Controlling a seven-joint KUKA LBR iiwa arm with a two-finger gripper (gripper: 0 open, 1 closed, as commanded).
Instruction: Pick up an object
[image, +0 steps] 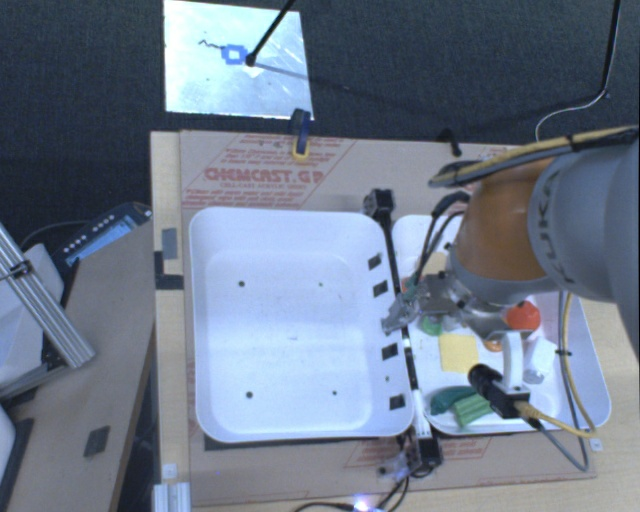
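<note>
**Arm low over the right bin, nothing confirmed in the grip**

We read this as the reach/descend step. The arm comes in from the right and its wrist hangs over the right bin, next to the divider it shares with the left bin.

Gripper: the wrist housing hides most of it. We can't tell whether the jaws are spread or pressed together, and we see no object between them, so we don't call anything held.

Candidate objects, all in the right bin:
- yellow flat piece, just below and right of the gripper, closest free target
- small green item, right beside the gripper, half hidden by the wrist
- orange-red item, further right, partly behind the arm
- green object, near the bin's front edge, next to a black part that looks like arm hardware

Our judgement on the next move: settle on one target, likely the small green item or the yellow piece, centre the jaws over it, drop to bin floor, close. The flat yellow piece may be hard to pinch. Risk: clipping the divider wall.
</note>
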